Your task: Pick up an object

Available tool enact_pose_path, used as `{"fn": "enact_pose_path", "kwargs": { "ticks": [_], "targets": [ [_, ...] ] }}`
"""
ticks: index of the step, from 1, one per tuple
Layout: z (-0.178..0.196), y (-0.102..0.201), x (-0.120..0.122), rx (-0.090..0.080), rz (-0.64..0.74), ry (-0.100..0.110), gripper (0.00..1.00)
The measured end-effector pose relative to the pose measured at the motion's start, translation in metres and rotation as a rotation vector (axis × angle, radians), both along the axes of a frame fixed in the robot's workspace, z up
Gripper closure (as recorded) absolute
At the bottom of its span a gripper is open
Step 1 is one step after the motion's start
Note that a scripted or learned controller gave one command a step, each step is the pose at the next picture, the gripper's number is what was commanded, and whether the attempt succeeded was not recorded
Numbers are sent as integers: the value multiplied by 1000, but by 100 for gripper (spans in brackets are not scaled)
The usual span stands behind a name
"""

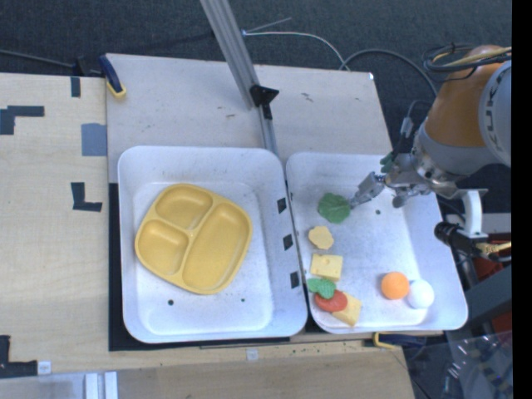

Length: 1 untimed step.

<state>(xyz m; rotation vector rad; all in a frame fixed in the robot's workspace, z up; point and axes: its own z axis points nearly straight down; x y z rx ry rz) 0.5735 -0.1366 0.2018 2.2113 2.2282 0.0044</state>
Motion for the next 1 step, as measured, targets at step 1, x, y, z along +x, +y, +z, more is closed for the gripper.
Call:
{"fn": "enact_pose_path", "kwargs": {
  "ticks": [1],
  "targets": [
    [-10,64,54,2,2,2,0]
  ]
}}
